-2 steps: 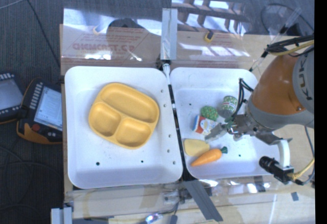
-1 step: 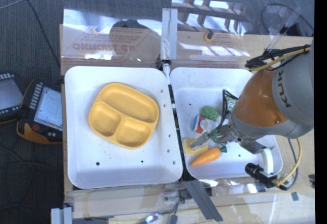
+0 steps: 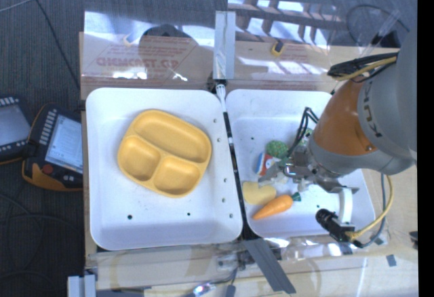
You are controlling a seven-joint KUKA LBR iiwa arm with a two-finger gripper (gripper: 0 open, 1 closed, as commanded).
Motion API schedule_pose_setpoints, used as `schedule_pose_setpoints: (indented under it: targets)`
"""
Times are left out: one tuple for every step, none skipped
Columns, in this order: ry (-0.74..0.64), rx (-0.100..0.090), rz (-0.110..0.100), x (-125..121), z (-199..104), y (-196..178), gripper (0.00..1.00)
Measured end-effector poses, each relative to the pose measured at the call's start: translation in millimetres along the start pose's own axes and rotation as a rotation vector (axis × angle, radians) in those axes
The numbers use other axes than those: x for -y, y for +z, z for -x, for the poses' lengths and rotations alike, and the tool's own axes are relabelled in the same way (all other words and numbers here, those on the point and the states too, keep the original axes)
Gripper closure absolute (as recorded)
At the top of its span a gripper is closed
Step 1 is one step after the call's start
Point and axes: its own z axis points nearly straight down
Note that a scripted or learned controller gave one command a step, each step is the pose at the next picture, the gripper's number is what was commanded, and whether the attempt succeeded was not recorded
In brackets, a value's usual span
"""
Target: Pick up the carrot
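The orange carrot (image 3: 273, 207) with a green tip lies near the front wall of the right bin (image 3: 298, 102), tilted with its green end up to the right. My gripper (image 3: 296, 181) hangs just above and to the right of that green end, low over the bin floor. No part of the carrot is visibly between its fingers.
A pale yellow piece (image 3: 258, 192) touches the carrot's left end. A green broccoli-like toy (image 3: 276, 148) and a red, white and blue item (image 3: 266, 164) lie just behind. The left bin (image 3: 108, 221) holds a yellow divided plate (image 3: 165, 152). A handheld controller (image 3: 57, 146) lies off the bench at left.
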Motion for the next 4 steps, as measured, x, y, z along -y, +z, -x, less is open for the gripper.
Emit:
schedule_pose_setpoints:
  targets:
    - [0.125,0.002,0.0,21,-54,-71,0.0]
    - [0.074,0.002,0.024,9,0,19,0.0]
    - [0.59,0.004,0.001,17,-24,-71,0.0]
    - [0.587,0.007,-0.003,17,-24,-79,1.0]
